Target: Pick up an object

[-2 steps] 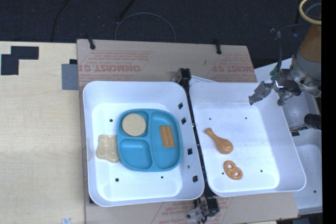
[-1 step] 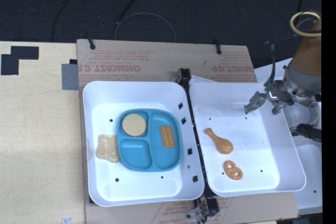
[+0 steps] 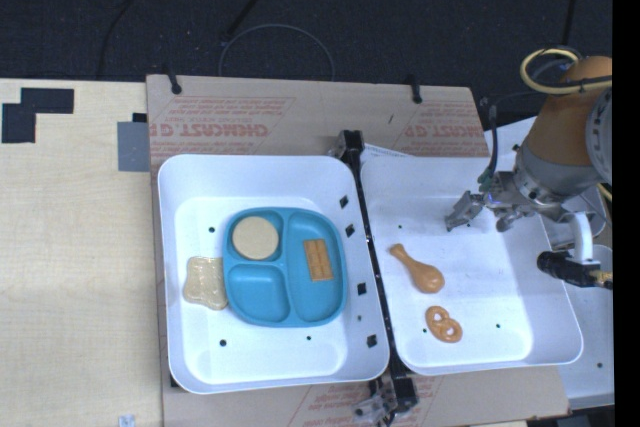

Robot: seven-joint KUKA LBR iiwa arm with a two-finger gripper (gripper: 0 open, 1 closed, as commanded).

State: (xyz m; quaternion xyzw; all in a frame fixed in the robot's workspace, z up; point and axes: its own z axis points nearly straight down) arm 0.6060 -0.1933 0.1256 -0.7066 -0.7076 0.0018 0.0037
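Drumstick (image 3: 417,268) lies below-left of the empty, spread-fingered gripper (image 3: 484,212), apart.

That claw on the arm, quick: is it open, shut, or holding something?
Gripper: open, holding nothing, above the right bin; the drumstick and pretzel lie apart from it.

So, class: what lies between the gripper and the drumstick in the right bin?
Nothing: in the camera view, just bare white bin floor separates the gripper from the drumstick.
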